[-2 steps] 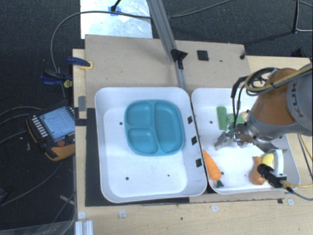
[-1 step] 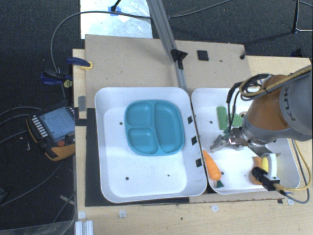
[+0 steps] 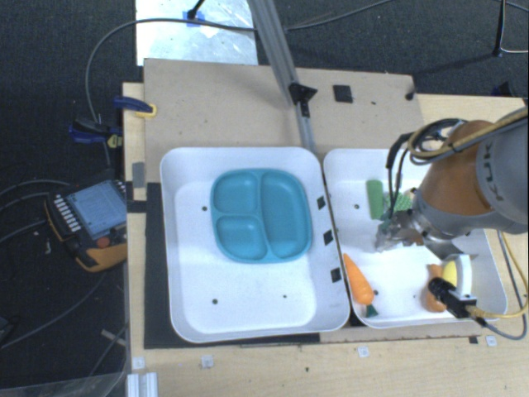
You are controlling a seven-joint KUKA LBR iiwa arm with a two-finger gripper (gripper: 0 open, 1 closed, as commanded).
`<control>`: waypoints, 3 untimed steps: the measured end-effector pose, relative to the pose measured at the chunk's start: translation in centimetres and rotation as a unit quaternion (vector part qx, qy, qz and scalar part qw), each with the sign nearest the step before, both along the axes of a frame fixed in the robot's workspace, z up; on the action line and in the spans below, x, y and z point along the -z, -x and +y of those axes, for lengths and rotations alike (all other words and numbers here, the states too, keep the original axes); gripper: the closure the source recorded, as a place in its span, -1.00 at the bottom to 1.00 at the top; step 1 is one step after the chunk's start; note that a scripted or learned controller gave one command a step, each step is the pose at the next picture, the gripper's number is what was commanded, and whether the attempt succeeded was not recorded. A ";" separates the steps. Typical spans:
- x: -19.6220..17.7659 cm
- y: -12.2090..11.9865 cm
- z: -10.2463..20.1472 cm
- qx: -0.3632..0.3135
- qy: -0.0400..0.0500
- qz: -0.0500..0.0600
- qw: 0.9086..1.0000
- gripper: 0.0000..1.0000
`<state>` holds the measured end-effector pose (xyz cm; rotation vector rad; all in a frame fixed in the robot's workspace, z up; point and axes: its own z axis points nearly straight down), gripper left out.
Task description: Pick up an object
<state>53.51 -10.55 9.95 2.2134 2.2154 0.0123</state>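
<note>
Looking down from the one overhead camera: the two shallow white plastic bins are sitting side by side, and the left bin [image 3: 186, 304] is holding a teal three-compartment plastic plate [image 3: 262, 214] roughly in its middle. The right bin [image 3: 351, 168] is where the action is happening. A small orange toy carrot with a green tip [image 3: 358, 281] is lying at about 7 o'clock in that bin, close to the wall shared with the left one, and a flat green rectangular piece [image 3: 376, 198] is sitting up around 11 o'clock. There's also a yellow and orange lump [image 3: 436, 292] at about 5 o'clock, partly tucked under the arm (can't tell what it is).

The grey KUKA arm with the orange band is reaching in from 3 o'clock, wrist bending down into the bin, with the two-finger gripper [image 3: 387, 236] hovering near the bin's centre, between the green piece and the carrot. Honestly I can't tell whether it's spread or closed, it's too blurry.

My guess is it's lining up on one of those two. To do it well, it should be centring over the object and straddling its narrow side before descending.
</note>
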 end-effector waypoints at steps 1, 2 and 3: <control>-6.0 -1.1 0.0 -0.002 0.000 0.003 1.000 1.00; -10.4 -1.7 -0.2 -0.002 0.000 0.003 1.000 1.00; -15.8 -1.8 -0.2 -0.002 0.000 0.002 1.000 1.00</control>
